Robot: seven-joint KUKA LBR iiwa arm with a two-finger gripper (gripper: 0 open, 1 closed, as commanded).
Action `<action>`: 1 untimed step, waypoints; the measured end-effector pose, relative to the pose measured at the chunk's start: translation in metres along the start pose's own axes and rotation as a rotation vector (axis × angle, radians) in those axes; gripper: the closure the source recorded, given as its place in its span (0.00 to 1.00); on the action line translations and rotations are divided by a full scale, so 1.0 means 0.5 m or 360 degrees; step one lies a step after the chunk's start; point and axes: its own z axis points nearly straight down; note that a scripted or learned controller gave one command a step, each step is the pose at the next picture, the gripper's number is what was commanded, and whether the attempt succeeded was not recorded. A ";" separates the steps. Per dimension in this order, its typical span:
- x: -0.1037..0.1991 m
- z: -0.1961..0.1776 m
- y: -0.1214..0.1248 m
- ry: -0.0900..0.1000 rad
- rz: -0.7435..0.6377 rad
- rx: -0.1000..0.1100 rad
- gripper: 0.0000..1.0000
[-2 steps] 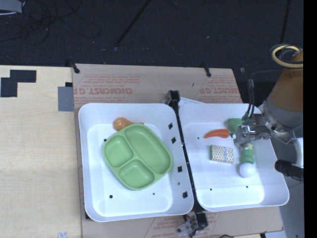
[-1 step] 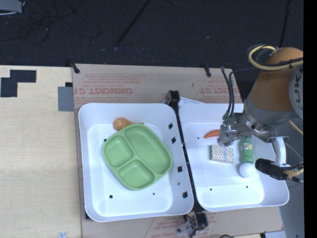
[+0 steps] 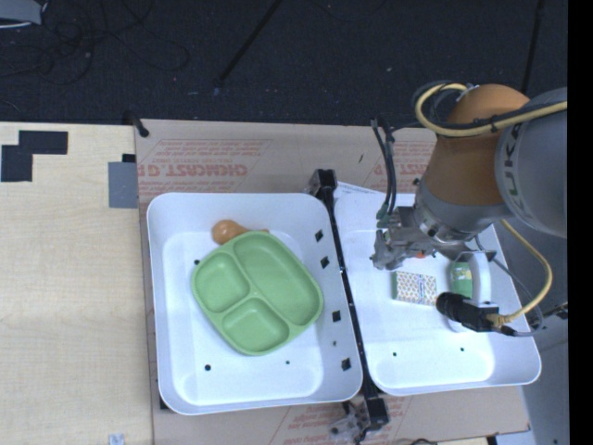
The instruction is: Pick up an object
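The gripper (image 3: 394, 248) hangs low over the far left part of the right bin (image 3: 417, 369); whether it is spread or pressed together I cannot tell. Just to its right lies a small patterned packet (image 3: 414, 287), with a green-and-white object (image 3: 462, 279) beyond it, partly hidden by the arm. In the left bin (image 3: 176, 360) a green divided plate (image 3: 257, 292) covers most of an orange object (image 3: 225, 231).

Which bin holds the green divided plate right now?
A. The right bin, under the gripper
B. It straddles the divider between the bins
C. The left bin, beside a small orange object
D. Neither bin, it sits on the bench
C. The green divided plate lies flat inside the left bin, with the small orange object at its upper-left edge; the gripper is over the right bin.
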 end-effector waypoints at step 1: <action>0.117 0.011 0.013 0.0001 -0.0002 -0.0001 1.00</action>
